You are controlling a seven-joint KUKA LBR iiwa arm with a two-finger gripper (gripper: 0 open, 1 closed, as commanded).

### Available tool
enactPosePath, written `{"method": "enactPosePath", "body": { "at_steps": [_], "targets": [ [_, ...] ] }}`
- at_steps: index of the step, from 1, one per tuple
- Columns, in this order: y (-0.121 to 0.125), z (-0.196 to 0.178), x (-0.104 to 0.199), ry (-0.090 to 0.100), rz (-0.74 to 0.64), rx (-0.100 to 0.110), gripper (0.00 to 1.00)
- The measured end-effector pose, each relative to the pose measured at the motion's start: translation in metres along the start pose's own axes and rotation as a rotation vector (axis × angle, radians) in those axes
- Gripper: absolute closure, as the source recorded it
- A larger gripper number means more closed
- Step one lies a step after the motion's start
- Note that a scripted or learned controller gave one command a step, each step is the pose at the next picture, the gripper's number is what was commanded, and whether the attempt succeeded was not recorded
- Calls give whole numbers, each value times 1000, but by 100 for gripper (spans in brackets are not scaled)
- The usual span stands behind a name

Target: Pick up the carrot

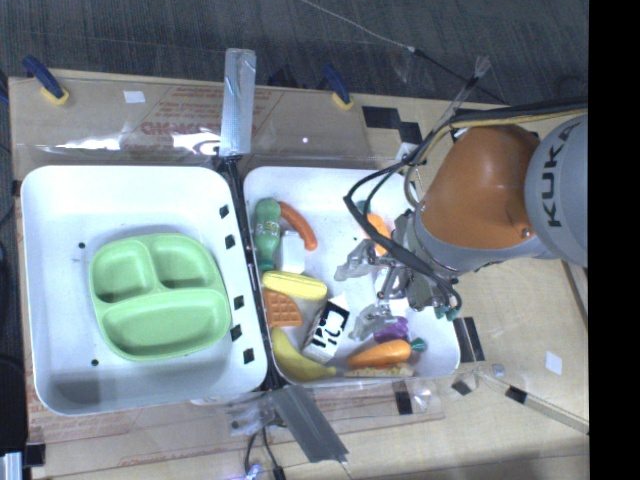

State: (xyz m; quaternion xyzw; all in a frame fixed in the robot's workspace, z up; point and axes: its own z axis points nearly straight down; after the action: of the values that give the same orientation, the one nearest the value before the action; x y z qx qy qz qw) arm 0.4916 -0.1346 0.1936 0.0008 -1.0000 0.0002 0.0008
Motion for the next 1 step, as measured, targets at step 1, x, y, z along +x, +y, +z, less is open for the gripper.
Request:
{"method": "enactPosePath", "body": {
  "at_steps": [1],
  "targets": [
    [-69, -49, -42, -7, 44, 3, 0]
  ]
}}
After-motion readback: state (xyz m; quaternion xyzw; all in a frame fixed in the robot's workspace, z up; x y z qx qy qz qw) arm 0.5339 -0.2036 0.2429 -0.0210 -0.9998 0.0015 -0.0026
